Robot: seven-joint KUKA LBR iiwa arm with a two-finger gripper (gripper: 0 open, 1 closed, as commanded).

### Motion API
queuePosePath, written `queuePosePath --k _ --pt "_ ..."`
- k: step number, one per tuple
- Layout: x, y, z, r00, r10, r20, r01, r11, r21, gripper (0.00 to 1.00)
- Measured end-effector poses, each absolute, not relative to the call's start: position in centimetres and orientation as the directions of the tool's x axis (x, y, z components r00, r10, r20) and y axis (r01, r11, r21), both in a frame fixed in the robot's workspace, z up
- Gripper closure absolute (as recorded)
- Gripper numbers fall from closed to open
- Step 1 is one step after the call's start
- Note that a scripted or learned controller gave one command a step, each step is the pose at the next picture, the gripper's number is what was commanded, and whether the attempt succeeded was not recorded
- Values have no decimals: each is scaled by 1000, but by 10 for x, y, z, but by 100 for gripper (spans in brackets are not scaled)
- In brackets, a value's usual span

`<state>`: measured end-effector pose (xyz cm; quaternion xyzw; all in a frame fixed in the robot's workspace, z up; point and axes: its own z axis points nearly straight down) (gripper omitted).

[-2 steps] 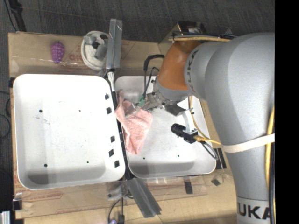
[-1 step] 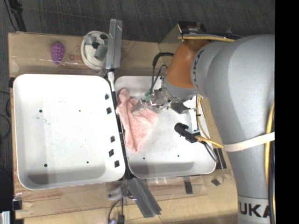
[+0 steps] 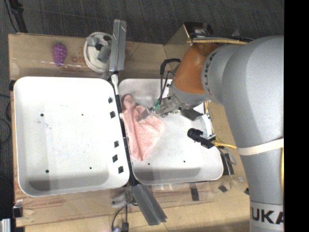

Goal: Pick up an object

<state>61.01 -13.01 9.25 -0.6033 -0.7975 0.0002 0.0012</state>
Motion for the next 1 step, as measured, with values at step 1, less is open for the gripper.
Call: queuePosePath --k 1 --pt "610 -129 103 -276 961 2 961 276 -3 100"
